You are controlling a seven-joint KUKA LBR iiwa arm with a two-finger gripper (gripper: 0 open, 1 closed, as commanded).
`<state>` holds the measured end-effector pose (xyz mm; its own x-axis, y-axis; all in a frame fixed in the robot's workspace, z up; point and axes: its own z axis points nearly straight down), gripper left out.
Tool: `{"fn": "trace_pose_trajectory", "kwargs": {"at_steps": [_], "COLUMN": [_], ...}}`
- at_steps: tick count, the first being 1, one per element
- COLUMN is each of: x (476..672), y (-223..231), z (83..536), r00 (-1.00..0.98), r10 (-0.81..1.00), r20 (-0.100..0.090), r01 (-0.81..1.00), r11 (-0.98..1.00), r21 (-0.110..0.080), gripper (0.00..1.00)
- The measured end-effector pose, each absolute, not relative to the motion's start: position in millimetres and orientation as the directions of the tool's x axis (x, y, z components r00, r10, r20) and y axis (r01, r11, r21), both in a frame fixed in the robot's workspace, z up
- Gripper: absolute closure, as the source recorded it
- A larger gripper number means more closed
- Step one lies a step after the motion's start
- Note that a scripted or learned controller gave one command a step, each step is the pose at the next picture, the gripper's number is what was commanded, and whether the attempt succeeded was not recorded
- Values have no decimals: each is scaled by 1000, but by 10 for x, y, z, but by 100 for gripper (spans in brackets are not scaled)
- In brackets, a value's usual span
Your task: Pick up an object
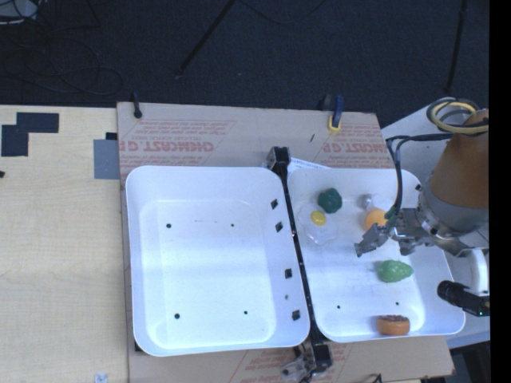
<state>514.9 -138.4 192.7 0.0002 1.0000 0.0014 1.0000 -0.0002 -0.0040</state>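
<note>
You are at the approach step: the gripper (374,243), jaws open and holding nothing, hangs in the right bin (351,325) just left of the green lump (394,271); descend over it and close.

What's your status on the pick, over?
Gripper low over right bin, nothing seen between its fingers. Orange piece and light green lump nearest. Dark green object further off.
</note>
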Motion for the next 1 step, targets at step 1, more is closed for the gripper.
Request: {"fn": "trace_pose_trajectory", "kwargs": {"at_steps": [1], "x": [5806], "y": [-983], "z": [823], "r00": [-5], "r10": [1000], "r20": [1], "r01": [1000], "r11": [5], "r21": [-1], "gripper": [0]}}
